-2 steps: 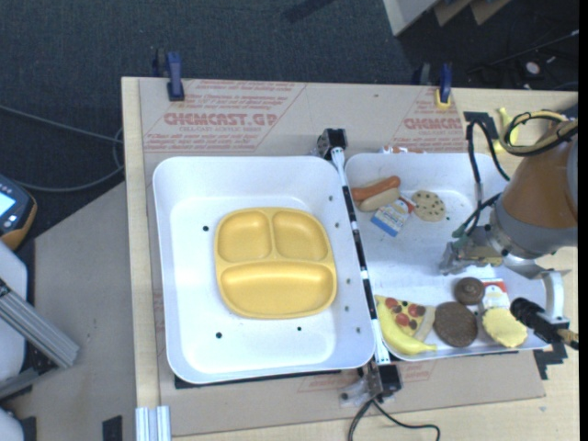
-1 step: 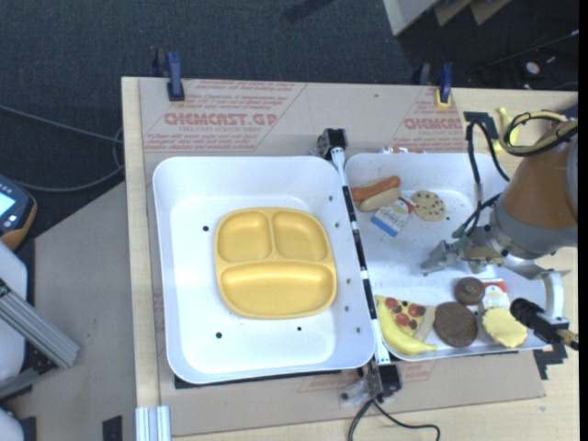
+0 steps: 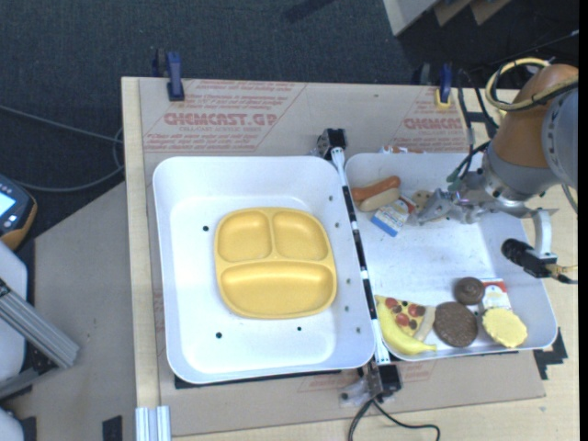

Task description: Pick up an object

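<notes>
The right bin [image 3: 432,260] holds several toy foods. A hot dog [image 3: 377,191] lies at its far left corner, with a small blue and white packet [image 3: 392,219] just in front of it. My gripper [image 3: 430,209] is low in the far part of this bin, pointing left, just right of the packet and the hot dog. I see nothing held in it. Along the near edge lie a banana [image 3: 404,340], a pizza slice [image 3: 409,313], a brown patty [image 3: 455,324], a small chocolate round [image 3: 469,289] and a yellow round piece [image 3: 504,327].
The left bin [image 3: 184,274] carries a yellow divided plate [image 3: 275,262]. The grey arm with its orange band [image 3: 542,85] comes in over the right bin's far right corner. A black part [image 3: 528,258] juts over the right rim. Blue clamps [image 3: 172,70] hold the board's far edge.
</notes>
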`<state>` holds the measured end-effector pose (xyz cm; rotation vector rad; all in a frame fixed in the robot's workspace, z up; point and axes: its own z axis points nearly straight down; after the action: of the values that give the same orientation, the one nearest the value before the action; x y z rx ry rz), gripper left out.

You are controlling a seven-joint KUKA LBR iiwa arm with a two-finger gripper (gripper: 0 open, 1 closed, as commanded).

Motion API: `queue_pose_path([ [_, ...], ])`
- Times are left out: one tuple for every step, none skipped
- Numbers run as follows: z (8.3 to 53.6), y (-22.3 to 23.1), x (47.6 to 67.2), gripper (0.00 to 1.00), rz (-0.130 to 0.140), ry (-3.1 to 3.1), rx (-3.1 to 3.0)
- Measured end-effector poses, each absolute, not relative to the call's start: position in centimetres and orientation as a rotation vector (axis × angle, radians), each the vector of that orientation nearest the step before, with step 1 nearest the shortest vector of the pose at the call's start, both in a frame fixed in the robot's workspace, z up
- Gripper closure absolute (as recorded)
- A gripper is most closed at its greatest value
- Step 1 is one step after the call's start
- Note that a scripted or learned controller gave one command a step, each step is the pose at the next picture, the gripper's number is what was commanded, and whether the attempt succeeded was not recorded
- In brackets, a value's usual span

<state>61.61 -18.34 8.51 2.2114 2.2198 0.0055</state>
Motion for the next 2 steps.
queue_pose_path([
  [8.5, -22.2, 50.6, 0.0, 0.006, 2.227, 2.234],
  [8.5, -16.6, 48.5, 0.0, 0.001, 2.228, 2.221],
])
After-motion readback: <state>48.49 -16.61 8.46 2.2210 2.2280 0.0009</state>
